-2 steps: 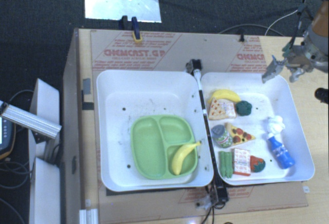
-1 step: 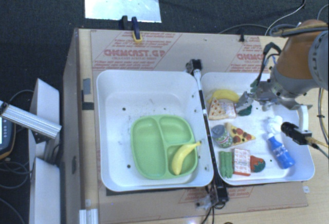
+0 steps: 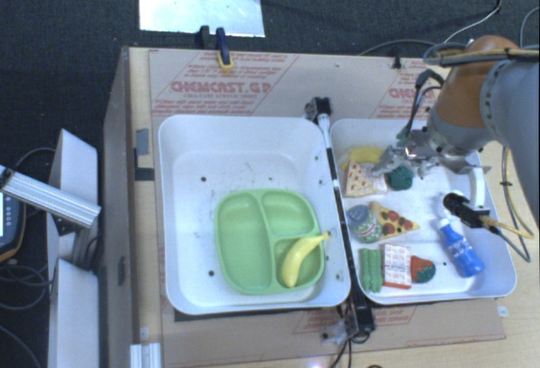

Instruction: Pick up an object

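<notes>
overhead, two white bins (image 3: 253, 134) on a brown board (image 3: 253, 79), dark carpet (image 3: 59, 20).

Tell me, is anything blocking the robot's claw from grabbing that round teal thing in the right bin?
Nothing visible is in the way. The end effector hangs right above the teal ball, with open space between them. A pizza slice lies close on the ball's left, so it might get bumped.

Grey arm (image 3: 498, 100) w/ orange band reaches in from right, end effector (image 3: 407, 154) low, pointing left
</notes>
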Robot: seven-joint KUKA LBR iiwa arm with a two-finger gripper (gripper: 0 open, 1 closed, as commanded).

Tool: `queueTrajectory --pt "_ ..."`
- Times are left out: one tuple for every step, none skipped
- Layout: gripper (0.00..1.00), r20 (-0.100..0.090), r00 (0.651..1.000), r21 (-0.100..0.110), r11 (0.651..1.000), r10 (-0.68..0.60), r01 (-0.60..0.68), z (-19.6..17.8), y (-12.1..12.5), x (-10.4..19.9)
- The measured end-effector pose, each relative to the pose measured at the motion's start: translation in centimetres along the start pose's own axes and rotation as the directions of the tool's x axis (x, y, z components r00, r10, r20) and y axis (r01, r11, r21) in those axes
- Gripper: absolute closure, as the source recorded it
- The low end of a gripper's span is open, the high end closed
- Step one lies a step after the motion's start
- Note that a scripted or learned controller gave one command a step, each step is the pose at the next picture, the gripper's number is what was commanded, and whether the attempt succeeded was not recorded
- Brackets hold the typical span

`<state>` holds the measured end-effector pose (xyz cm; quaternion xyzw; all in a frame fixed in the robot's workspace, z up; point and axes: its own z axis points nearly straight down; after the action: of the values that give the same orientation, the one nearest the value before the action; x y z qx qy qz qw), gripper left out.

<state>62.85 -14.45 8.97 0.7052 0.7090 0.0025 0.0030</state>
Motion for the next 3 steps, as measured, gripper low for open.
queueTrajectory --pt "1.00 0.000 1.000 -0.009 1.000 -0.002 0.002 -1.3 0.3 0.1" --pt "0.00 0.000 1.000 -0.008 1.000 -0.002 0.002 -1.3 0.3 0.1" --pt "0.00 0.005 1.000 -0.015 1.000 0.006 -0.006 -0.3 -2.0 1.0"
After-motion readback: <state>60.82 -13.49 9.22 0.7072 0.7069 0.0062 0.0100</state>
